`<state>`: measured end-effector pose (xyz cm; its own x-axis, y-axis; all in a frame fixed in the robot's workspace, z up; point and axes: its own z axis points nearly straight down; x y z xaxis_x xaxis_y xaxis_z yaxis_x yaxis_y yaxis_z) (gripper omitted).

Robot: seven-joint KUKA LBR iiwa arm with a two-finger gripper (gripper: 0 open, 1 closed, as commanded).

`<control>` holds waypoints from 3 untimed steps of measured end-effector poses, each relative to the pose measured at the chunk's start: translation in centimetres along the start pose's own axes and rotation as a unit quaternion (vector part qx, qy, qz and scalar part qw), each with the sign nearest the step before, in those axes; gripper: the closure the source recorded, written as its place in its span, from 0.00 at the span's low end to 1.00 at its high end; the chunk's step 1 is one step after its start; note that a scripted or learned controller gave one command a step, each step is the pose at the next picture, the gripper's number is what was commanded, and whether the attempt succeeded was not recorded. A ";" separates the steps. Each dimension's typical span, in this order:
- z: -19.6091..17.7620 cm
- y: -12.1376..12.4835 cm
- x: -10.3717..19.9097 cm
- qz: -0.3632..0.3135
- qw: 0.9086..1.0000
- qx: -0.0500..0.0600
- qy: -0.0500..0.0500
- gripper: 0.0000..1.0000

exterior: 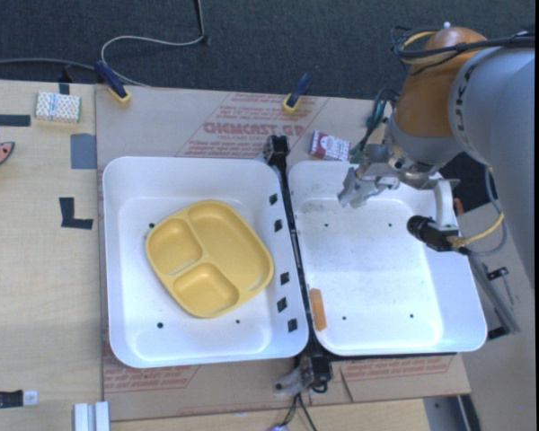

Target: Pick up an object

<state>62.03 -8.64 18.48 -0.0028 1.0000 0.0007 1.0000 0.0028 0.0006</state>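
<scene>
A yellow divided plate lies in the left bin. A small orange carrot-like piece rests at the left edge of the right bin, near the front. My gripper hangs over the far part of the right bin, near its back wall, well away from the orange piece. Nothing shows between its fingers.
A small red-and-white packet lies on the cardboard just behind the right bin. Yellow-and-blue clamps sit at the cardboard's far edge. A black divider clip strip runs between the bins. Cables loop beside the arm at right.
</scene>
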 end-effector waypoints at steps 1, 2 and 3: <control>0.1 -0.1 0.0 0.000 1.000 0.001 0.000 0.00; 9.9 -0.6 -1.4 0.001 1.000 0.000 -0.001 0.00; 9.0 -0.6 -1.4 0.001 1.000 -0.001 -0.001 1.00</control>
<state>61.46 -10.03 9.53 -0.0011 1.0000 -0.0016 1.0000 0.0011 0.0020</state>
